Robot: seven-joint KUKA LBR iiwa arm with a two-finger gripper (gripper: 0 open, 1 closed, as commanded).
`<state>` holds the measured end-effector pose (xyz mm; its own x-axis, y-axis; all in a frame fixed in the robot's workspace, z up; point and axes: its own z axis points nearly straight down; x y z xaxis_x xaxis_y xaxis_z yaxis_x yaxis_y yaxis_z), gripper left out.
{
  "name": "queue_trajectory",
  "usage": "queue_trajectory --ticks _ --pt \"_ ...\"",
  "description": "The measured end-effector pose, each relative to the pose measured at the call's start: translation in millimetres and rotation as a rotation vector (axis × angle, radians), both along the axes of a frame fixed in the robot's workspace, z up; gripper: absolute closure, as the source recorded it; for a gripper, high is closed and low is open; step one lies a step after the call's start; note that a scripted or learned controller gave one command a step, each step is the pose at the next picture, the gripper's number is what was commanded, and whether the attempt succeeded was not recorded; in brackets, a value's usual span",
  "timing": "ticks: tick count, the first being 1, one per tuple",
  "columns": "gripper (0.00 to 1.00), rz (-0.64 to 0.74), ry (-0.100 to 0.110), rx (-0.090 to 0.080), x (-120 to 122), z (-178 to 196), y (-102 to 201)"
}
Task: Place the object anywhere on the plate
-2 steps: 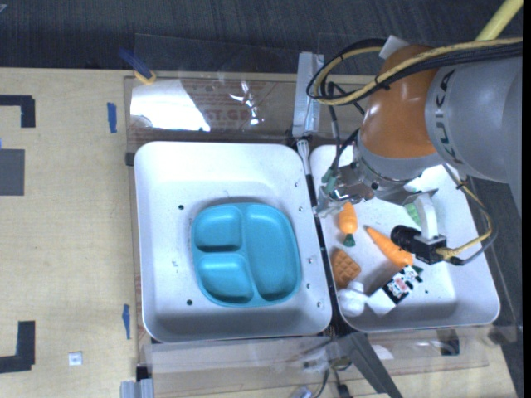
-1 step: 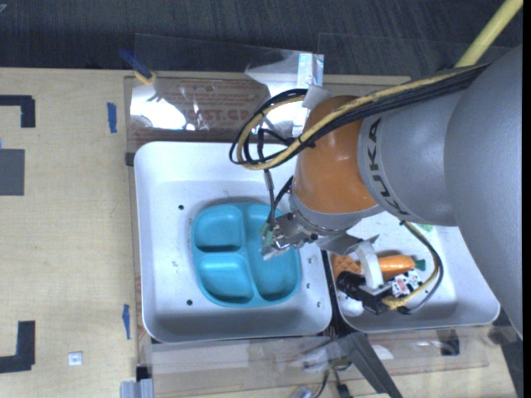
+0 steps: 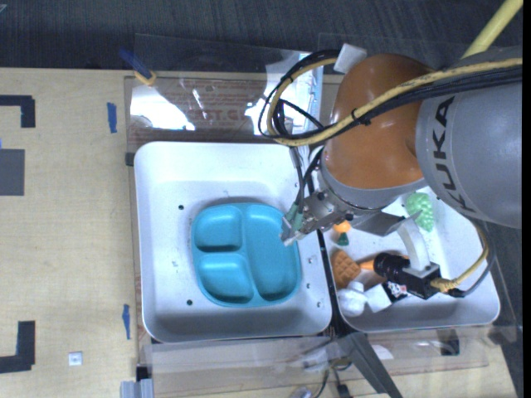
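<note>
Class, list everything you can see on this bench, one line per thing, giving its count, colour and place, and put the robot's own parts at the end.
Bins: two, white, side by side on the bench.
Plate: one, blue, three compartments, in the left bin.
Toy items: a small heap, orange, black, white and green, in the right bin; exact count cannot be told.
Bench: one, pale wood with dark marks, left of the bins.
Cables: a bundle, black and yellow, running along the arm.
Arm: one, grey with an orange band, reaching in from the right.
Gripper: one, metal, over the plate's right edge near the wall between the bins.
</note>
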<state>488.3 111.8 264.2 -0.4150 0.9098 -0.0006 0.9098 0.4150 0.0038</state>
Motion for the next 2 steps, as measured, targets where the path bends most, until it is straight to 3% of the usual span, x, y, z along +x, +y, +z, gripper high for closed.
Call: queue_trajectory --ticks 1,2 --pt "1.0 -0.019 0.004 -0.001 12.7 -32.6 92.0" --pt "0.0 -0.021 0.002 -0.001 13.3 -32.0 91.0"
